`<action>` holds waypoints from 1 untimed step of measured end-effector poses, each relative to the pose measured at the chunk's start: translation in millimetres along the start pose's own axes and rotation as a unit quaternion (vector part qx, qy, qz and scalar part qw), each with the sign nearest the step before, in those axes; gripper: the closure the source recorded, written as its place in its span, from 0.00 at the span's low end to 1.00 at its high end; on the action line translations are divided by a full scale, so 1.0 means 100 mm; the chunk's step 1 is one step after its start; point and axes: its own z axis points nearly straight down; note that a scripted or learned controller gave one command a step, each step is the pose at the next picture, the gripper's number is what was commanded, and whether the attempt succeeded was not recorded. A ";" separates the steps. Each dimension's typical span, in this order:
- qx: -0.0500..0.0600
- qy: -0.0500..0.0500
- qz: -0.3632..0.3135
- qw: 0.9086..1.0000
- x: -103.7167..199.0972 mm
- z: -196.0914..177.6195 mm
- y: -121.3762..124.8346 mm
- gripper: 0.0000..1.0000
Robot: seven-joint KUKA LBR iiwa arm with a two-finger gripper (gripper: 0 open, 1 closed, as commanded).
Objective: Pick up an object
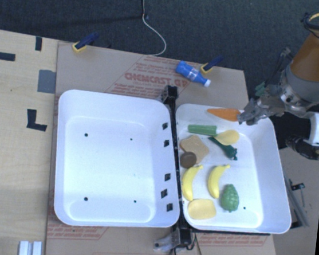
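We begin at the left, where the left bin (109, 158) offers the widest open room on the bench, its white floor marked by a few small dark dots. A black divider (170, 154) joins it to the right bin (268, 183), and beyond their far edges lies brown cardboard (148, 79) with a blue bottle (192, 73) lying on it.

In the right bin the objects crowd toward the divider side: a tan bread slice (194, 147) with a small brown round piece (188, 159) touching it, two bananas (190, 181) (217, 179) side by side, a pale yellow piece (202, 208) near the front rim, and a green bumpy fruit (230, 197) just beside it. Farther back lie a green cucumber (202, 129), a yellow piece with a dark green stem (228, 139), and an orange carrot (224, 113) resting against the far rim.

The gripper (251, 117) sits at the far right corner of this bin, right at the carrot's thicker end. We cannot tell how wide it stands or whether it grips the carrot; the tip is small, dark and blurred. The arm's upper part is cut off at the top right. The bin's right strip of floor lies free.
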 end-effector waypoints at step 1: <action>-0.001 0.000 0.000 1.000 0.55 -2.49 0.46 1.00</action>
